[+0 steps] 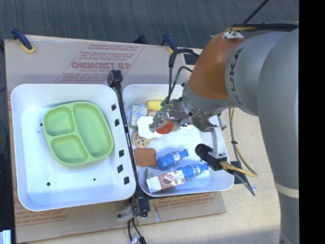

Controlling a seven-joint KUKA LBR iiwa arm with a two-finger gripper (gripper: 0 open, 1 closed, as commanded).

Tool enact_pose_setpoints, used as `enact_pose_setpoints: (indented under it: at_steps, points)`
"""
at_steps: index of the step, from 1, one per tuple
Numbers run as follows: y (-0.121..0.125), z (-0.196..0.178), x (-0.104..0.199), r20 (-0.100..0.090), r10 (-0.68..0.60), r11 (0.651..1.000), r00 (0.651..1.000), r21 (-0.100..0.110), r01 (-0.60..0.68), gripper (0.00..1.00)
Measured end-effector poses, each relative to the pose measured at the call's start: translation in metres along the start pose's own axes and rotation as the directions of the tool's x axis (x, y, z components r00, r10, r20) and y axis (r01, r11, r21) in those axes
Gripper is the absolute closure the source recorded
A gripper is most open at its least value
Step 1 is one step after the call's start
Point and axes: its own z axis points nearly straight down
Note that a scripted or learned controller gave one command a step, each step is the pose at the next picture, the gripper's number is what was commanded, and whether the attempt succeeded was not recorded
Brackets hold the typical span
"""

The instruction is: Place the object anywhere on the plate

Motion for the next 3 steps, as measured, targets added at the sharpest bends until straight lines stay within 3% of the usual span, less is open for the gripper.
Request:
enact_pose_setpoints:
  at_steps: [1, 2, 3]
  points:
    - [0.007, -0.082, -0.025, 0.001, 0.0, 1.0, 1.0, -0.001, 0.0, 1.0]
    - [0.006, -0.082, -0.025, 0.001, 0.0, 1.0, 1.0, -0.001, 0.0, 0.0]
    - [0.007, -0.092, -0.025, 0.001, -0.007, 1.0, 1.0, -0.001, 0.007, 1.0]
